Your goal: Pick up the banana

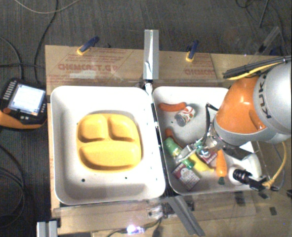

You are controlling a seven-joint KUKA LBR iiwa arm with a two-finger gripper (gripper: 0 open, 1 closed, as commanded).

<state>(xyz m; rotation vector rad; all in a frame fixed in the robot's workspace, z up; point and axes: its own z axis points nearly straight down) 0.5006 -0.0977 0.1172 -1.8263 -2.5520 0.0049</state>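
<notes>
The banana (203,166), a short yellow piece, lies in the right bin (161,113) near its front, among other items. My gripper (197,149) hangs low over that pile, just above and slightly left of the banana. Its tip sits among a green bottle (172,146), a dark red packet (207,157) and the banana. Nothing is visibly lifted. The orange wrist band (237,113) hides the bin's right part.
A sausage (173,106) and a red-and-white can (186,115) lie at the back of the right bin. An orange carrot (221,165) and a maroon packet (186,176) lie near its front. The left bin (62,132) holds a yellow divided tray (108,141).
</notes>
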